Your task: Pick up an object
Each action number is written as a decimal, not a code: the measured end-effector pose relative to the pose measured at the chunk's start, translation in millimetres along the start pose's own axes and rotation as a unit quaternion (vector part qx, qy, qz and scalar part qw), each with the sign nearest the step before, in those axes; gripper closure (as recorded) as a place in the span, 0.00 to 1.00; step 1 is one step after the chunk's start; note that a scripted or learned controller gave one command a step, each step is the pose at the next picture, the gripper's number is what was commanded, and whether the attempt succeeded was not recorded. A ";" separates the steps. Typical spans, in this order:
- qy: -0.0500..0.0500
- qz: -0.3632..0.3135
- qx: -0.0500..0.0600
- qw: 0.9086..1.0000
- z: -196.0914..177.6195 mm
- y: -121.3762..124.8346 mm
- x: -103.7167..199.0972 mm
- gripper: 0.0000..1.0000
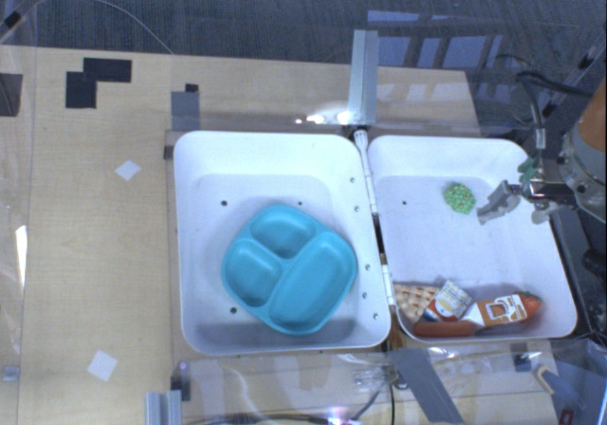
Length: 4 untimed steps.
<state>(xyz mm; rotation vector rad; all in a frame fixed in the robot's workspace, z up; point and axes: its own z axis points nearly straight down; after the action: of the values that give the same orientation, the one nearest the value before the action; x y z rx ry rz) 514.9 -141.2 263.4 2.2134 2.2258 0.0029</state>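
Observation:
My gripper (518, 209) hangs over the right side of the right bin (417, 153), open, with nothing between its fingers. One grey finger (495, 203) points left toward a small green knobbly ball (460, 197), which lies a short way off, apart from it. Along the bin's front wall lies a cluster: a waffle piece (410, 299), a small tilted can (451, 299), an orange carton (501, 310) and a red sausage (446, 327).
The left bin (204, 167) holds a blue divided plate (289, 267). A metal post (364, 77) stands behind the ridge where the bins meet. Cables and arm parts crowd the right edge (569, 101).

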 end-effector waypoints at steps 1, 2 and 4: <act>0.000 0.152 0.001 0.988 67.6 26.6 -17.7 0.00; 0.000 0.118 0.001 0.993 124.8 25.0 -10.5 0.00; -0.002 0.004 -0.005 1.000 164.0 131.7 -38.3 1.00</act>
<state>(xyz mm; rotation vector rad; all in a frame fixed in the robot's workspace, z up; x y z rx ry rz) 647.3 -178.8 99.8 2.2169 2.2096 0.0094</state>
